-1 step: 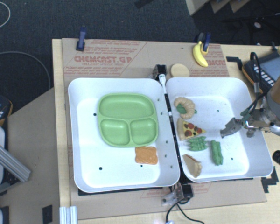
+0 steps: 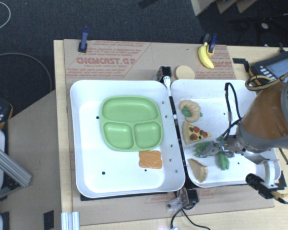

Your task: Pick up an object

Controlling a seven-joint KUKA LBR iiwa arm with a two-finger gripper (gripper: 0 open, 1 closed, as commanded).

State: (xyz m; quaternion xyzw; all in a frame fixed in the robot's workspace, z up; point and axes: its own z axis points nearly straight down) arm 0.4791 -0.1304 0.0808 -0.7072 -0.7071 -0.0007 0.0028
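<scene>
The right bin (image 2: 240,92) holds several toy foods. A tan pastry with a green piece (image 2: 190,109) lies at its back left and a pizza slice (image 2: 196,133) lies below it. Farther forward are a leafy green piece (image 2: 200,150), another green piece (image 2: 223,161) and a tan wedge (image 2: 198,170) near the front left corner. My gripper (image 2: 212,149) is low in this bin, between the two green pieces and right beside the leafy one. The grey and orange arm (image 2: 266,123) covers the bin's right part.
The left bin (image 2: 81,128) holds a green divided tray (image 2: 132,123) and an orange toast piece (image 2: 150,159). A banana (image 2: 206,56) and a tan disc (image 2: 185,72) lie on the board behind the bins. A black cable (image 2: 229,104) loops over the right bin.
</scene>
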